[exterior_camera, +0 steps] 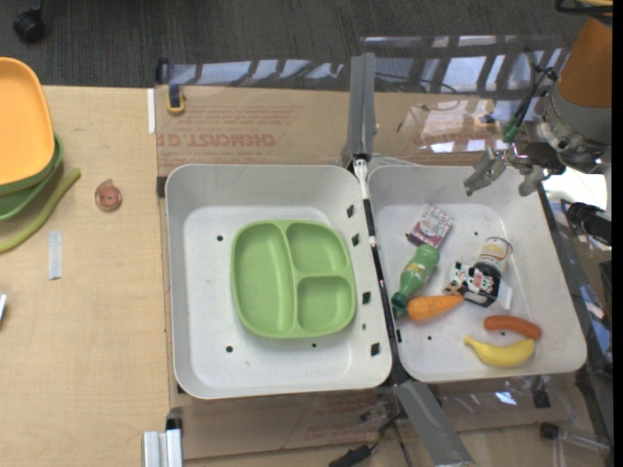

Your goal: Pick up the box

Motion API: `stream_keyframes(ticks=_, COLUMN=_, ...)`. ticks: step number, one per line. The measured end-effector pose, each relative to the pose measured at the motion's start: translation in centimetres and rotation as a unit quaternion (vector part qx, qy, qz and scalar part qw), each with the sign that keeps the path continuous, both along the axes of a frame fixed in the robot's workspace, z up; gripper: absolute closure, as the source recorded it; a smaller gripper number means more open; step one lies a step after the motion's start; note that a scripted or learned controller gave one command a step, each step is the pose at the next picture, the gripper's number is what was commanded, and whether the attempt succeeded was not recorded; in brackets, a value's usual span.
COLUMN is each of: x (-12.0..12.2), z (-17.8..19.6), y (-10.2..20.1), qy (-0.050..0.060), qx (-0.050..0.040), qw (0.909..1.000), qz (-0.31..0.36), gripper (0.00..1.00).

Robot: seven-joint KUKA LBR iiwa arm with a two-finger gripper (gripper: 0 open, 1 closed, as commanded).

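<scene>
Camera view, end effector above right bin's far edge

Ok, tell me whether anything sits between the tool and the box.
Nothing visible does. The tool is over the right bin's far edge, and bare bin floor separates it from the pink-and-white box. The green bottle lies on the box's near side, off that line.
</scene>
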State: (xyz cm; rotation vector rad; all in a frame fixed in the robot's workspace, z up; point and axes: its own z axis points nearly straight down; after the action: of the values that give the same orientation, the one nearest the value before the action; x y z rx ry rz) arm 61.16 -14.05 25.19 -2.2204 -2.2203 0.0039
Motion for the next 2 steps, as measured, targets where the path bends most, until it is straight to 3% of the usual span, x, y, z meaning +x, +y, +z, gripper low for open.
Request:
stream_keyframes(ticks=1, x=0.7, z=-12.8, y=3.8, qy=0.0, qx=0.0, qw=0.9998, qz=-0.021, gripper=0.0)
stream_keyframes(ticks=2, x=1.6, z=-16.1, y=3.9, qy=0.0, qx=0.0001, qw=0.9976, qz=-0.07, gripper=0.0)
